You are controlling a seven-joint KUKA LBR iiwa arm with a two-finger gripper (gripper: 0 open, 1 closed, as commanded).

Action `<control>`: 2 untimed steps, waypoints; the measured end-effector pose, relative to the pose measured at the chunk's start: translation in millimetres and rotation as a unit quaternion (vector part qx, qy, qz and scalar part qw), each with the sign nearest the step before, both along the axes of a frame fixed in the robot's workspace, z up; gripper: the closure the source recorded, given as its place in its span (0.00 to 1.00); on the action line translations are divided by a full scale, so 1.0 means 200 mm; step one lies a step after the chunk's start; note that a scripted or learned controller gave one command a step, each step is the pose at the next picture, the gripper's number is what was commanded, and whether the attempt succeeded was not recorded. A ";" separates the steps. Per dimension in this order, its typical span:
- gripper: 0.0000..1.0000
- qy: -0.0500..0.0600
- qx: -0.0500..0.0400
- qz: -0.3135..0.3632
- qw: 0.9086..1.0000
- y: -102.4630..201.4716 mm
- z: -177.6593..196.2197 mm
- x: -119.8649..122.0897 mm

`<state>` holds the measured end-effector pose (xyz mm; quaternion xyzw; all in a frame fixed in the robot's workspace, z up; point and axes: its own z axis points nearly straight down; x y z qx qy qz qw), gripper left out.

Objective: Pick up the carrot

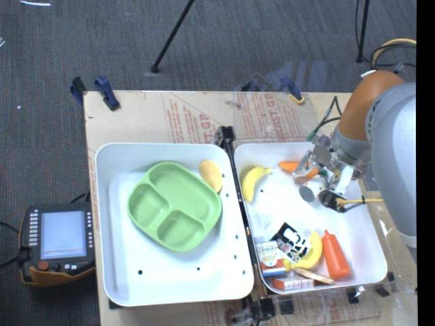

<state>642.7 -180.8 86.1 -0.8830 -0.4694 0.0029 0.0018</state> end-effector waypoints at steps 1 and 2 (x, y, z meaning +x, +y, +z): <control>1.00 0.001 0.000 0.004 1.000 0.01 0.05 0.00; 1.00 0.000 0.002 0.002 1.000 0.26 0.00 -0.21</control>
